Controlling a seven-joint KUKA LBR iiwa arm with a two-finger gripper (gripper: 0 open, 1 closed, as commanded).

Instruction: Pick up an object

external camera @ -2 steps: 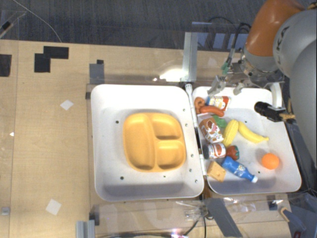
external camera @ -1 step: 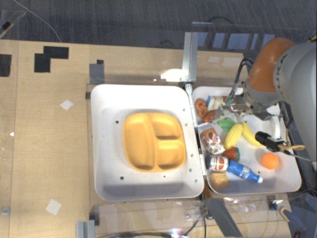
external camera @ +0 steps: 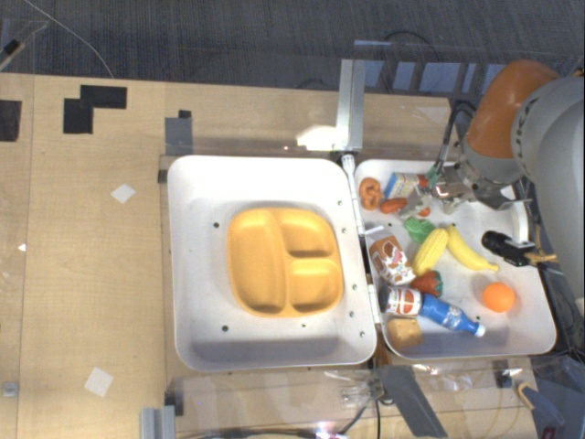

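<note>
Hard to make out: the gripper (external camera: 445,188) is small and partly masked by the arm (external camera: 535,126); how it stands I cannot tell
Cut off: the arm runs out of the view's right edge
Gripper: low over the far part of the right bin (external camera: 547,332)
Toys: heaped in the right bin; a red piece (external camera: 393,206) and a small carton (external camera: 399,186) lie just left of the gripper
Nearer camera: corn cob (external camera: 430,250), banana (external camera: 470,250), orange (external camera: 497,296), blue bottle (external camera: 448,314)
Left bin (external camera: 196,245): holds a yellow divided tray (external camera: 282,261)
</note>
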